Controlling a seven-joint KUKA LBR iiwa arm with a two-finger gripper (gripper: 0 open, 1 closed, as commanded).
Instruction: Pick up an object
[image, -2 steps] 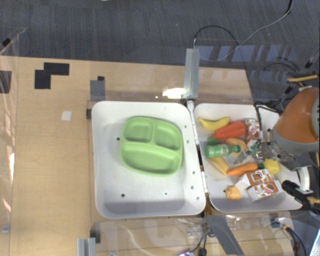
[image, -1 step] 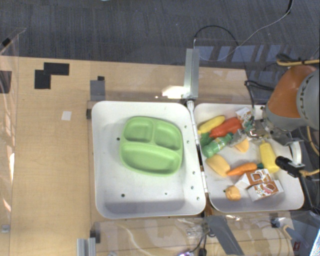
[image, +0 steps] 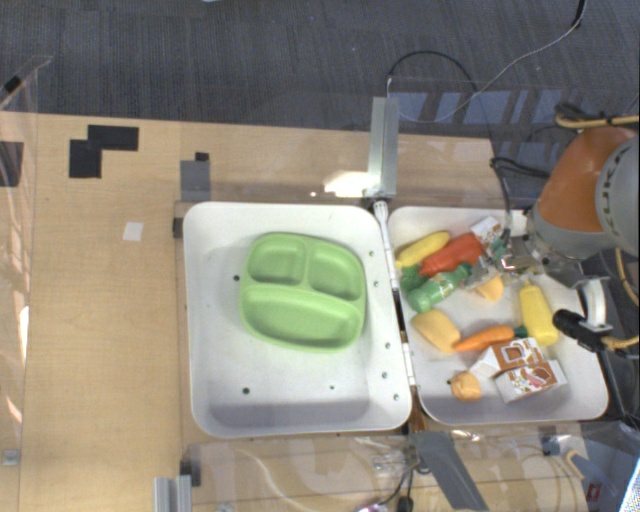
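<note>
We see the gripper (image: 497, 258) low in the right bin (image: 590, 400), at the red pepper (image: 452, 253) and green bottle (image: 433, 291) — whether it grips either we cannot tell — so nothing looks lifted yet, and the pick remains.
</note>
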